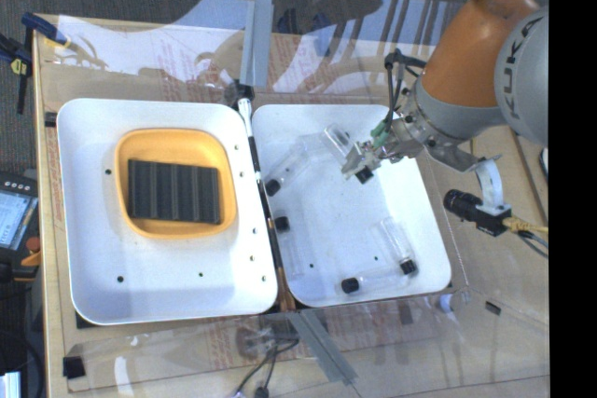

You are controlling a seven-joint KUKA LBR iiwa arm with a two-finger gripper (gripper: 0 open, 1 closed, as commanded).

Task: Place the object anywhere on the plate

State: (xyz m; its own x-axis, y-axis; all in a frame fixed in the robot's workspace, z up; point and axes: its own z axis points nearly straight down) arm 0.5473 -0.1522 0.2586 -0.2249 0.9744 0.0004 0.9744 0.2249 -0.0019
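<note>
Camera view: "KUKA" reads on the arm (522, 61); its gripper (362, 165) hovers over the right bin (317, 280), whether the fingers are spread I cannot tell.

A wooden bench (112, 61) bears two shallow white bins side by side, the left bin (84, 266) and right bin (326, 228) touching along a central seam. Pale printed sheets (140, 51) lie across the bench's far side.

Grey arm with orange band, reaching in from the right, end effector (360, 165) lowered, slanted leftward
</note>
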